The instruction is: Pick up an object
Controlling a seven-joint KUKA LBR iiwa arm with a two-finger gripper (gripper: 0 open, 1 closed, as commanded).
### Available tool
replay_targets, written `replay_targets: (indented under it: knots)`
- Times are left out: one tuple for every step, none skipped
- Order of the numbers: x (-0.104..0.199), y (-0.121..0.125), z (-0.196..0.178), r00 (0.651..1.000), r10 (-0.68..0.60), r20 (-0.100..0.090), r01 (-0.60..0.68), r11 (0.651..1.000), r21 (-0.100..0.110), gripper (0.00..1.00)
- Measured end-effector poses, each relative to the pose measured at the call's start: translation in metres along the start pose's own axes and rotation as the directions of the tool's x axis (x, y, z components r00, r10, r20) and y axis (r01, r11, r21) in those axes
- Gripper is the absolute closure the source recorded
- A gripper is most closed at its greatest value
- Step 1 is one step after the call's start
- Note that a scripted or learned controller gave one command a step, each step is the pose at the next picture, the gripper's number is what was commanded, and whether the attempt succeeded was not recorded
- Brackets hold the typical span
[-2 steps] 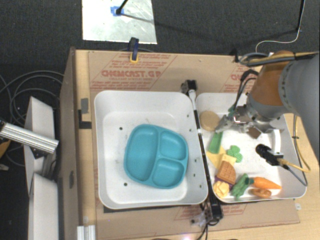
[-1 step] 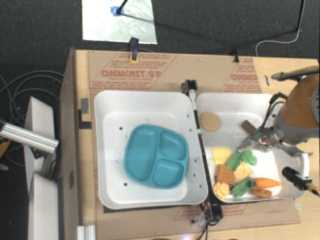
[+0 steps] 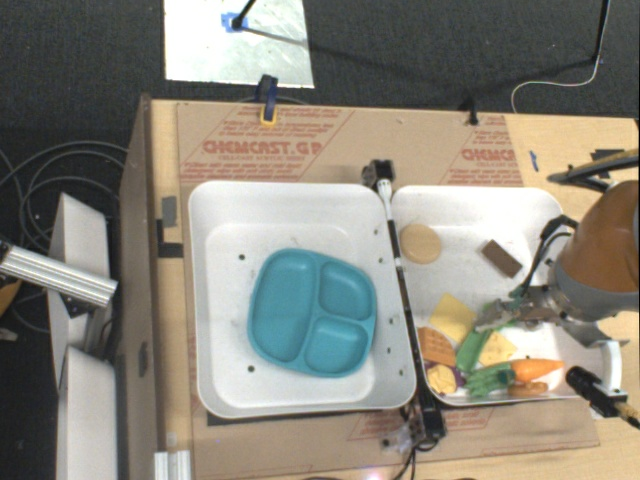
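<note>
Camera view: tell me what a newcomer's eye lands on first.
The blue divided plate stands out, lying alone in the left bin. Next comes the bright heap of toy food in the right bin, near its front edge, with an orange carrot at its right, and the arm's gripper reaching over that heap.

Bright, even overhead light; the white bins (image 3: 300, 203) run close to blown out, with only faint soft shadows inside them. Foil sheet (image 3: 238, 28) at the top shows mild glare. Overall image soft and low-res, arm (image 3: 605, 258) at the right slightly blurred.
</note>
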State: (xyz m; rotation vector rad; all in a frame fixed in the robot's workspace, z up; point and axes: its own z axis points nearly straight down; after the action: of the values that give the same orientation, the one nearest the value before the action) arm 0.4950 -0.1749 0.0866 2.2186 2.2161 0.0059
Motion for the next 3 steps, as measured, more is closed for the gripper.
replay_targets:
  knots:
    - [0.018,0.093,0.002,1.000,-0.011,0.001,0.011,1.000,-0.004,0.00]
    - [-0.007,0.140,0.002,1.000,-0.007,0.002,0.007,1.000,-0.001,0.00]
    - [-0.033,0.138,0.002,1.000,-0.002,0.001,0.002,1.000,0.002,0.00]
